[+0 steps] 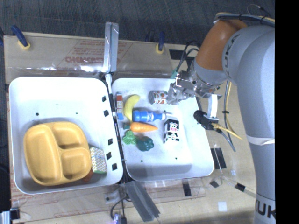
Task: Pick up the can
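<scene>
Can (158, 97) lies on its side in right bin (198, 160), top edge, touching gripper (175, 96); jaw state unclear; looks light, rigid, slick, prone to roll — pinch across its body.

I see the bench (56, 50), tan, taped plastic sheet on top, two white bins (18, 139) side by side, blue clamps (21, 37) at its far edge

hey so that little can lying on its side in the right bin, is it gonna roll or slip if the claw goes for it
The small silver can with a red label lies on its side on the smooth white right bin floor, so a nudge could probably roll it. Its curved metal wall looks slick and may slip. It seems small, so likely light.
</scene>
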`<control>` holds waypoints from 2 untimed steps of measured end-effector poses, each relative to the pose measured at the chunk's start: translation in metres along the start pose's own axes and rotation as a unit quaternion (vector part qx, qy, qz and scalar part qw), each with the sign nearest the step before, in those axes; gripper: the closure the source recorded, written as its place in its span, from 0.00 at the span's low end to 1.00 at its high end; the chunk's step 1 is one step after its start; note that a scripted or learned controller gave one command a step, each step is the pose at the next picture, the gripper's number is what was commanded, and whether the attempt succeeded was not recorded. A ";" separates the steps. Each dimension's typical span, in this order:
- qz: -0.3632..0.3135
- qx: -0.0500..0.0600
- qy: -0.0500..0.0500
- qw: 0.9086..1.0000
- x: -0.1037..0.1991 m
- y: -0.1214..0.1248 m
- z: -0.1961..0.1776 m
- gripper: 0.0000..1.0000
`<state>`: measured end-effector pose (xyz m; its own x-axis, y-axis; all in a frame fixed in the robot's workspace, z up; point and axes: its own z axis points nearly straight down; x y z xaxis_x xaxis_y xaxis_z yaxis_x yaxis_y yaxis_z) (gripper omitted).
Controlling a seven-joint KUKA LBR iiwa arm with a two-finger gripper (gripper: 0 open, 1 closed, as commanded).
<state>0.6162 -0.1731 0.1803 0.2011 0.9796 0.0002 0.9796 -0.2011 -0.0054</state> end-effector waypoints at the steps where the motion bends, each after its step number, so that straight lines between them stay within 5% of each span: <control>1: 0.096 0.000 0.000 0.995 0.026 -0.072 0.089 1.00; 2: 0.122 0.000 0.000 0.993 0.008 -0.061 0.034 1.00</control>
<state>0.5584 -0.1526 0.1467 0.4325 0.9016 -0.0010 0.9016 -0.4325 -0.0060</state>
